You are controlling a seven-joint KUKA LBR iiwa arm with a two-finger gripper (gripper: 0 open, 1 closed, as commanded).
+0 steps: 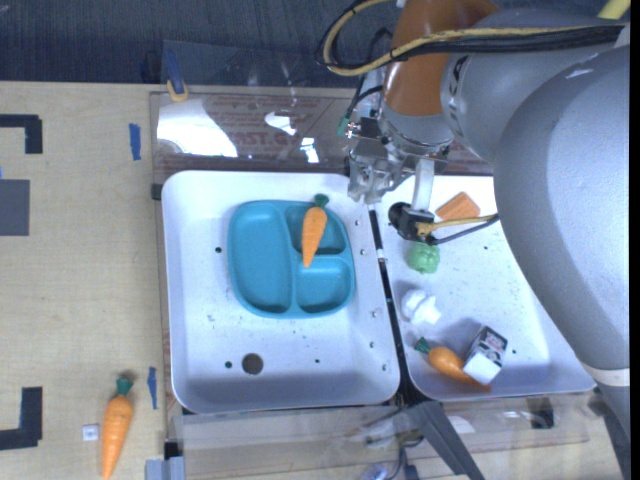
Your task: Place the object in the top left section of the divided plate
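Observation:
A blue divided plate lies in the left white bin. It has one long section on its left and two smaller ones on its right. An orange carrot with a green top lies in the plate's upper right section, its tip pointing down toward the ridge between the small sections. My gripper hangs just right of the carrot's green top, over the wall between the two bins and apart from the carrot. Nothing shows in its grasp.
The right bin holds an orange wedge, a green piece, a white piece, a second carrot and a small box. A third carrot lies on the bench. A dark disc sits in the left bin.

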